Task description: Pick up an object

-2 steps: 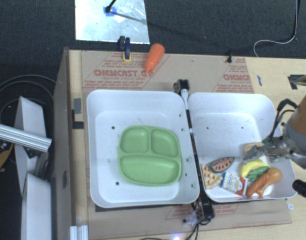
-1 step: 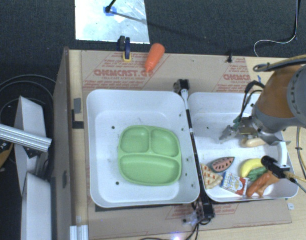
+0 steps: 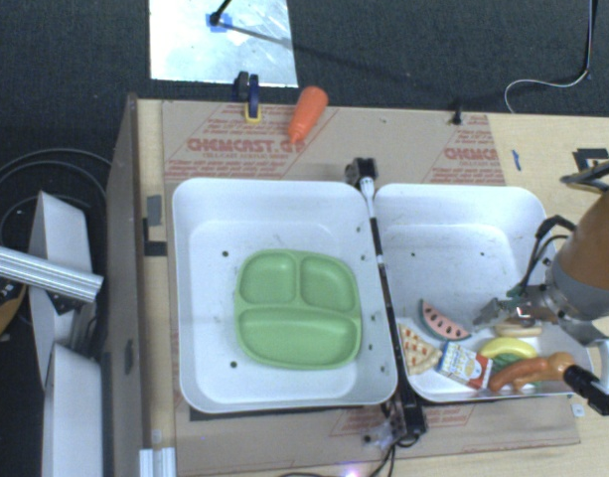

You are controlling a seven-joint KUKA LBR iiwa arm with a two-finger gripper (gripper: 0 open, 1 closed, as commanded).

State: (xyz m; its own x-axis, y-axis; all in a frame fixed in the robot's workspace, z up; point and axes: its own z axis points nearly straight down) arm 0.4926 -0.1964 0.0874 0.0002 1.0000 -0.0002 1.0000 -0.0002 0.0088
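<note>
Several toy foods lie in the near corner of the right bin (image 3: 453, 217): a watermelon slice (image 3: 445, 324), a pizza slice (image 3: 415, 349), a small carton (image 3: 463, 365), a yellow banana (image 3: 509, 347) and a hot dog (image 3: 528, 371). My gripper (image 3: 511, 314) reaches in from the right and hovers low just above the banana, to the right of the watermelon slice. The orange-banded wrist (image 3: 590, 266) sits behind it at the bin's right side.
The left bin (image 3: 200, 266) holds a green divided plate (image 3: 298, 308). An orange toy carrot (image 3: 307, 113) and a blue clamp (image 3: 247, 93) lie on the cardboard behind the bins. A divider bar (image 3: 379, 256) runs between the bins.
</note>
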